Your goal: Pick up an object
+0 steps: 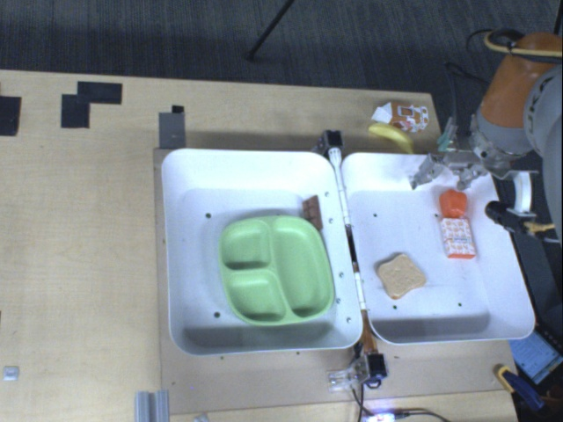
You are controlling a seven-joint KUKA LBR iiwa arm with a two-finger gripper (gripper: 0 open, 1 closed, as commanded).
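Orange-capped bottle [456, 227] lies flat in the right bin [501, 319], toward its 1 o'clock corner, with a slice of bread [401, 275] at the bottle's 8 o'clock. Nothing is lifted yet. At the bottle's 12 o'clock the end effector [446, 170] hovers, released and holding nothing; descent, grasp and lift all remain.

Green tray [277, 268] crowds left bin [189, 192]; right bin [501, 306] mostly open.
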